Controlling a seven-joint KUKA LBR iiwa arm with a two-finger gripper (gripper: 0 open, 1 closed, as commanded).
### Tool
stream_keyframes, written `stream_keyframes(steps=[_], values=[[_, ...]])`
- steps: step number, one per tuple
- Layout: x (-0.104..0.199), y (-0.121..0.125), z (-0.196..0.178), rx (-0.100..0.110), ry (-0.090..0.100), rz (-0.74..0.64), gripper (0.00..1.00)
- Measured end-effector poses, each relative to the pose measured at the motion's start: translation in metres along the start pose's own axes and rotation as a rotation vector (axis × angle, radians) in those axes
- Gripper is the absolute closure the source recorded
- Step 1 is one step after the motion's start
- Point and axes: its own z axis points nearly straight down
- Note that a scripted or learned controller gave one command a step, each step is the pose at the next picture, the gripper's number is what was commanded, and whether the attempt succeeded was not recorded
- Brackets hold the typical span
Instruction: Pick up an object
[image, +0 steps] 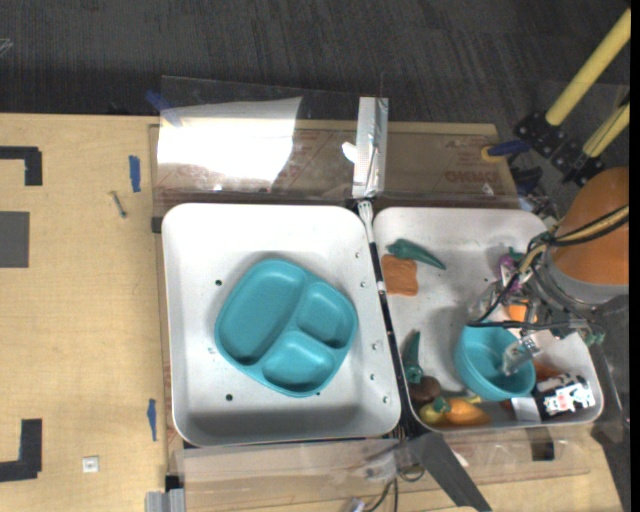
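Note:
In the right bin lie several small items: an orange piece, a teal leaf-shaped piece, a dark green piece, a brown and orange toy at the front edge, and a teal bowl. My gripper hangs over the bowl's right rim, reaching in from the right. Cables and the wrist cover the fingers. A black-and-white item lies at the bin's front right corner.
The left bin holds a teal divided plate. A clear plastic sheet and a metal divider stand behind the bins. Yellow poles rise at the top right. Wooden bench spreads to the left.

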Motion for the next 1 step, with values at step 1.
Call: stream_keyframes(steps=[1], values=[[-0.0058,0.0009,-0.0146,0.004,-0.013,-0.002,1.0]])
